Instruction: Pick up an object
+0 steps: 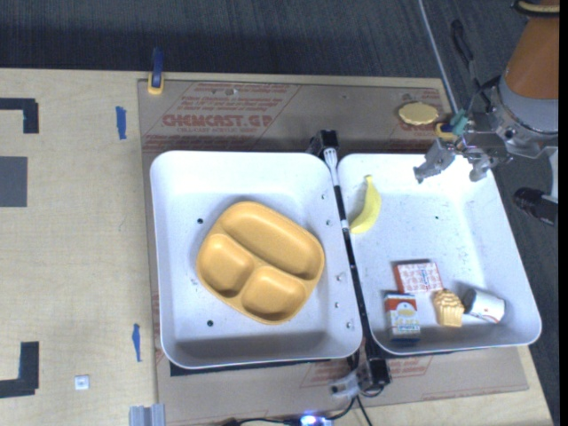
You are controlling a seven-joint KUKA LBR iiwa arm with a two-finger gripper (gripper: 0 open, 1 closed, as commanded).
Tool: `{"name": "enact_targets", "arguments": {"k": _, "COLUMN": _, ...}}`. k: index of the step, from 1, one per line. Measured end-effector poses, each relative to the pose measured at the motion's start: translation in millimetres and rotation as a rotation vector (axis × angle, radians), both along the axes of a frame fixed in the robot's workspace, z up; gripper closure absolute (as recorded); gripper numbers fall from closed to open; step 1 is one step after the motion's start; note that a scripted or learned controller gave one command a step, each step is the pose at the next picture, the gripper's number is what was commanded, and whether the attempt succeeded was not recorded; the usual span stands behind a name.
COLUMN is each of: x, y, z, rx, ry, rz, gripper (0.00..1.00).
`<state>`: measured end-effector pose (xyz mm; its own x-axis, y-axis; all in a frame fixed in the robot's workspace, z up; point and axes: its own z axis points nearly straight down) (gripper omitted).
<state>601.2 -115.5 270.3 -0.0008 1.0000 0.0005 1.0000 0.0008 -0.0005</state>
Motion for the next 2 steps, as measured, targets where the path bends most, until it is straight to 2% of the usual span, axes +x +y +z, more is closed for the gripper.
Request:
{"name": "enact_targets", "arguments": {"k": 1, "x": -42, "y": 3, "z": -146, "rx": -0.001, "ry": 0.000, "rz": -0.002, "gripper": 0.00}}
{"name": "enact_targets", "arguments": {"k": 2, "x": -114, "y": -1, "z": -184, "rx": -0.003, "ry": -0.005, "rz": -0.003, "gripper": 0.00}}
